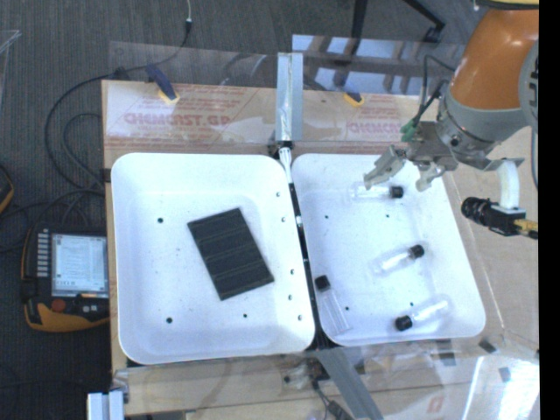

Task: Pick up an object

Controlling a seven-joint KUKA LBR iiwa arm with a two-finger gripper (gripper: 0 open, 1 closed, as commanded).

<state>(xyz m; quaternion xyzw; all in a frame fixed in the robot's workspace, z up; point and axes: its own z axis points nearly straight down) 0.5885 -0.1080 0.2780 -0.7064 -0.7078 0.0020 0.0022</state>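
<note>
My gripper [403, 177] hangs over the far part of the right bin [350, 234], its two fingers spread open. A small clear vial with a black cap [385, 191] lies on the bin floor just under and between the fingertips; nothing is held. Two more clear vials with black caps lie in the same bin, one mid-right [399, 258] and one near the front right corner [422, 313]. Another small black-capped piece [324, 287] rests by the bin's left wall. A dark ribbed rectangular pad [230, 253] lies flat in the middle of the left bin [149, 191].
A metal post [288, 94] rises at the back where the two bins meet. A black-and-yellow fitting [494, 215] sits just right of the right bin. A handheld pendant [66, 274] lies on the floor at the left.
</note>
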